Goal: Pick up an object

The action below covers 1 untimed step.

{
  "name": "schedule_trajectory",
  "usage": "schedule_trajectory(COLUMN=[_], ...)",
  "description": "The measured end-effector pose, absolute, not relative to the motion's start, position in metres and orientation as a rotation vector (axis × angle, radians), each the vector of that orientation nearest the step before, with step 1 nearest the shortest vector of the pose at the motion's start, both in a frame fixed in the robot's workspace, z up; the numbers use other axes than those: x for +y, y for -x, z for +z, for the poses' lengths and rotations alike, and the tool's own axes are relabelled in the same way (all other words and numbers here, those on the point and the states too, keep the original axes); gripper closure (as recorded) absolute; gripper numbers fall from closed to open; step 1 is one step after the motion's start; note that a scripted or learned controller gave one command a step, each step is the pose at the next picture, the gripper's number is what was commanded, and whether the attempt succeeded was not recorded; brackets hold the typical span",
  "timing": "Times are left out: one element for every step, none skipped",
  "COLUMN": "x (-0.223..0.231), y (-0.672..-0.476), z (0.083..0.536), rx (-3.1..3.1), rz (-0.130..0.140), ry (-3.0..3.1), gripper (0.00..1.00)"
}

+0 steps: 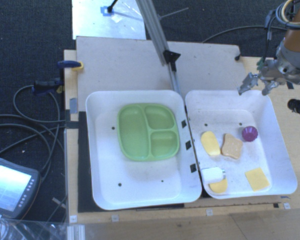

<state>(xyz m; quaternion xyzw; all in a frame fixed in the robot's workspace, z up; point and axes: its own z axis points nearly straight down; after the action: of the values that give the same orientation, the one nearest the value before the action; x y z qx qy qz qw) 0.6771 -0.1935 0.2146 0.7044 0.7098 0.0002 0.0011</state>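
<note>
Clutter is the main hazard here, because the candidates for picking lie close together in the right bin (285, 149): a purple ball-like piece (249, 133), a tan slice like toast (232, 146) touching or nearly touching a pale yellow oblong piece (210, 143), a flat yellow square (257, 179) near the front wall, and a small white block (212, 174) resting against a yellow wedge (219, 186). The gripper (256, 85) hangs above the bin's far rim, its two fingers spread apart with nothing between them, well apart from every piece. A descent between the toast and the oblong piece could catch both or push one aside; the round purple piece would likely roll off a finger that lands off centre; the thin square offers little edge to pinch and the fingers may close on bare floor. The left bin (97, 184) carries only a green divided plate (148, 132), whose broad shallow form looks hard to pinch.
</note>
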Motion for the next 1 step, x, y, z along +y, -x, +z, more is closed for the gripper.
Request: schedule_trajectory(x=[-0.1938], y=[-0.6770], z=[0.2146], rx=[2.229], rz=[-0.001], ry=[-2.211], gripper=[0.00])
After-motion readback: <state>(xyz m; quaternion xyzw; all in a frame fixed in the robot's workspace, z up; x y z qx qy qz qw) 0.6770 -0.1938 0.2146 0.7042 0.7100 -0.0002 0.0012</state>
